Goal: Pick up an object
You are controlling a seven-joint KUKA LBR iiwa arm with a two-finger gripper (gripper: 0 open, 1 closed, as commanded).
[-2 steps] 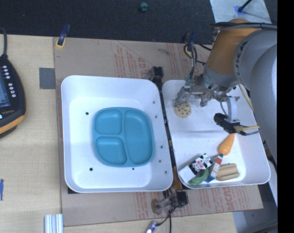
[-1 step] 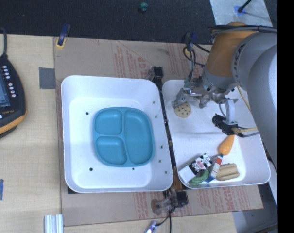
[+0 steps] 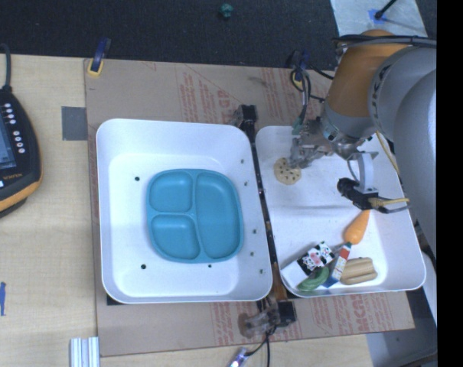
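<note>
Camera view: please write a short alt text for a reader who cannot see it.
The arm's hand hangs over a cookie in the right bin, which also holds a carrot and other toy foods. The left bin holds a blue divided plate.

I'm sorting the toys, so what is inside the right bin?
In the right bin: a cookie beside the gripper, a carrot, a bread piece, a cow-patterned toy and something green. The arm covers the bin's far corner.
</note>
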